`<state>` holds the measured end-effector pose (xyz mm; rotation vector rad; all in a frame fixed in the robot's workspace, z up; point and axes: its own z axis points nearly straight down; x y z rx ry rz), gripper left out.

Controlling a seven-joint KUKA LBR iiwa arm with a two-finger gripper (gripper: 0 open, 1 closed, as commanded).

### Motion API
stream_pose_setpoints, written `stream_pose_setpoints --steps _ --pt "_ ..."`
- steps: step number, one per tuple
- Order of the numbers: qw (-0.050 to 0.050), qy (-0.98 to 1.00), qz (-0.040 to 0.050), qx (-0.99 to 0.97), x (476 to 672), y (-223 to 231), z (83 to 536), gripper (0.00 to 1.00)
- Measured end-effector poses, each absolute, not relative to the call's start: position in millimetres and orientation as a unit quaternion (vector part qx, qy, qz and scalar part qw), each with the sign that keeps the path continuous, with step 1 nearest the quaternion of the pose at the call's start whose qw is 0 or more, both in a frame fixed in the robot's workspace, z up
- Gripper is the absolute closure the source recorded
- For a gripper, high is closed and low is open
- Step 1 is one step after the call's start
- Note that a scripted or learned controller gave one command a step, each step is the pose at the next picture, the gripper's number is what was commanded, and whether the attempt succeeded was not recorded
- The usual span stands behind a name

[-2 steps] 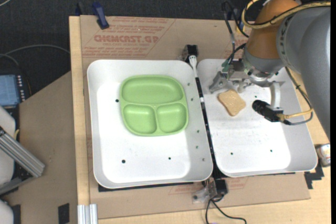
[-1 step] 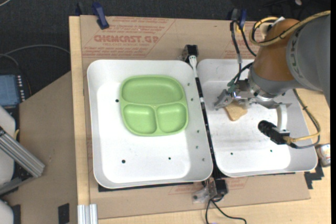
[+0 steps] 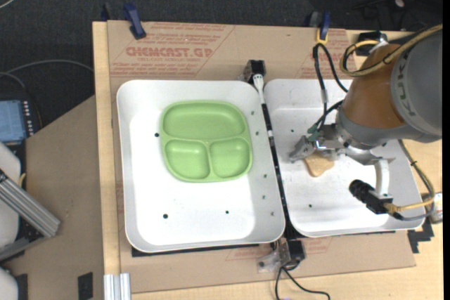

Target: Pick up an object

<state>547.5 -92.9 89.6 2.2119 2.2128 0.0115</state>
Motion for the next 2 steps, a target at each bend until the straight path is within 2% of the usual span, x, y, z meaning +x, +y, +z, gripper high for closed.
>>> stream_pose_setpoints --steps 1,2 --pt "0.0 0.709 0.0021 0.705 477.3 -22.8 189.8 0.0" --pt "0.001 0.707 0.0008 0.707 479.8 -27.0 194.9 1.0"
